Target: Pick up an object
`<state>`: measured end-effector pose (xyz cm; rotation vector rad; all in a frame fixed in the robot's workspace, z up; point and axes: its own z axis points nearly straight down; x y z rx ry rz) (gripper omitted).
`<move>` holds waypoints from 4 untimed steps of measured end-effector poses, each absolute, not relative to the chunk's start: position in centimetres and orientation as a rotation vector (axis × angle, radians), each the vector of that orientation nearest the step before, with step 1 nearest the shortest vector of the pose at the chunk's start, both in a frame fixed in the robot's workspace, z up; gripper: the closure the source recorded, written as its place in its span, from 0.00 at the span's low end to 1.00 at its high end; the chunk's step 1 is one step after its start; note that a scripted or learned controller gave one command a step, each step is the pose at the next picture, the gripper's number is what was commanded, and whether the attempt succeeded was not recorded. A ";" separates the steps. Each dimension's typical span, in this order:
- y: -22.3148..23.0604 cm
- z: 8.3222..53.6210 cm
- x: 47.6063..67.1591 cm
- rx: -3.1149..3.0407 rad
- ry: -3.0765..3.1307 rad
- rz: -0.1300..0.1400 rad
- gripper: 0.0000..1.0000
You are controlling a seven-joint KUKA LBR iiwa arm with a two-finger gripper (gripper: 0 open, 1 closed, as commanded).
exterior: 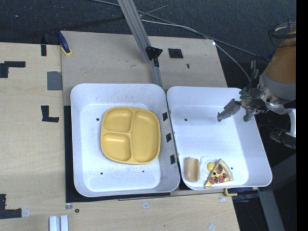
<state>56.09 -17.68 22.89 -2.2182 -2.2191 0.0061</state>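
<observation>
A yellow divided plate (130, 134) lies in the middle of the left bin (82, 177). In the right bin (250, 148), near its front edge, lie a small tan cup-like piece (191, 169) and a toy pizza slice (219, 173) with a small yellow piece (210, 166) beside it. My gripper (237, 113) hangs over the right bin's back right part, well behind these small objects. Its two dark fingers (226, 112) are spread apart, open, with nothing between them.
A slanted metal pole (137, 25) stands behind the bins, ending at the divide between them. Cables (202, 35) run across the dark floor at the back. A blue and yellow clamp (63, 44) sits at the bench's back left corner.
</observation>
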 end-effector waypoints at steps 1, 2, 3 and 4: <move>-17.3 16.6 55.4 -2.216 -2.217 0.007 0.00; -17.6 10.4 55.9 -2.217 -2.219 0.007 0.00; -17.5 11.8 55.9 -2.217 -2.222 0.003 1.00; -17.5 16.0 55.7 -2.221 -2.224 -0.001 1.00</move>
